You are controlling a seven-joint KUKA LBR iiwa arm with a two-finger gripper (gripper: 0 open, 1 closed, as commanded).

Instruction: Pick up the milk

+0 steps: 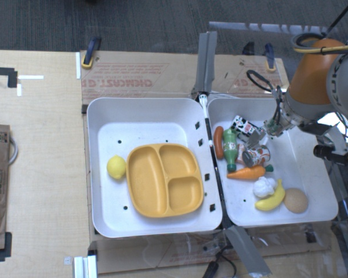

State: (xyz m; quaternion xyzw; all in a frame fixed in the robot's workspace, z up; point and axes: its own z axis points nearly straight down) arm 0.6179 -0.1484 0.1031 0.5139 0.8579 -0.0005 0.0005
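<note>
Milk carton (239,123), cow-patterned, lying in the right bin (313,213) near its back left, just beside the green bottle (230,150) and the sausage (218,142). Gripper (257,136) low over the clutter just right of the carton; cannot tell its grip. Nearby: carrot (247,173), banana (271,199), garlic (264,186), egg (296,201). In the left bin (101,120): yellow plate (164,179), lemon (116,167).

Two white bins (98,172). One yellow divided plate (164,179), one lemon (116,167). One milk carton (240,124), one green bottle (230,152), one sausage (218,142), one carrot (247,173), one banana (271,199), one garlic bulb (263,186), one brown egg-shaped piece (296,201).
</note>
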